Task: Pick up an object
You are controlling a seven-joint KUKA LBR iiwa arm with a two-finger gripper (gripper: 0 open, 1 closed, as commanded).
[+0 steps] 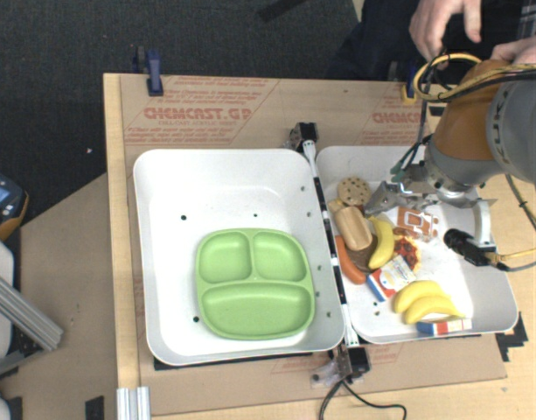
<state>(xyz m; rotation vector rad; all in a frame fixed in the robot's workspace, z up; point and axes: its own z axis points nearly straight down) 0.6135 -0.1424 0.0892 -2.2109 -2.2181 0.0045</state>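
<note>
The gripper (pixel 418 221) hangs low over the right bin (pixel 495 309), just at three o'clock of the food pile, likely lined up for a grab; I cannot tell how its jaws stand. The candidates crowd together: a bread roll (pixel 354 227), a cookie (pixel 352 190), and banana pieces (pixel 425 300) toward five o'clock. The green divided plate (pixel 253 283) sits in the left bin (pixel 163 182), probably as a drop spot.

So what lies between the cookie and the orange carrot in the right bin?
In the camera view, a bread roll lies between the cookie and the carrot.
</note>
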